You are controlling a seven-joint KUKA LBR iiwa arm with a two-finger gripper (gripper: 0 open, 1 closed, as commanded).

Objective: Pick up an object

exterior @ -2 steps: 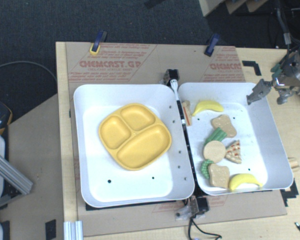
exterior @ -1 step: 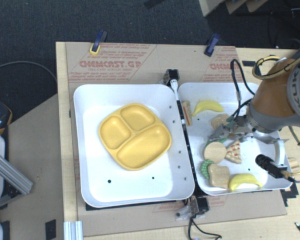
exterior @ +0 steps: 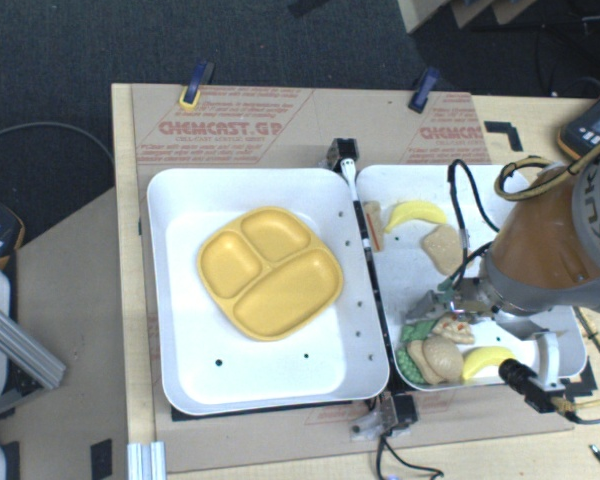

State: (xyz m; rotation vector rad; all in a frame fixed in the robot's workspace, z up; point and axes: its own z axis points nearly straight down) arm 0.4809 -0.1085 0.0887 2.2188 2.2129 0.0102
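Note:
The right bin holds several toy foods: a yellow banana at the back, a tan piece beside it, a second yellow banana at the front, a tan lump and a green piece in the near left corner. My gripper hangs low over the front pile, just above the tan lump. The wrist and cables cover its tips. A yellow three-compartment plate lies in the left bin.
The arm's orange band and black cables hang over the right bin's right half. A black divider strip runs between the bins. Clamps hold the cardboard at the back edge.

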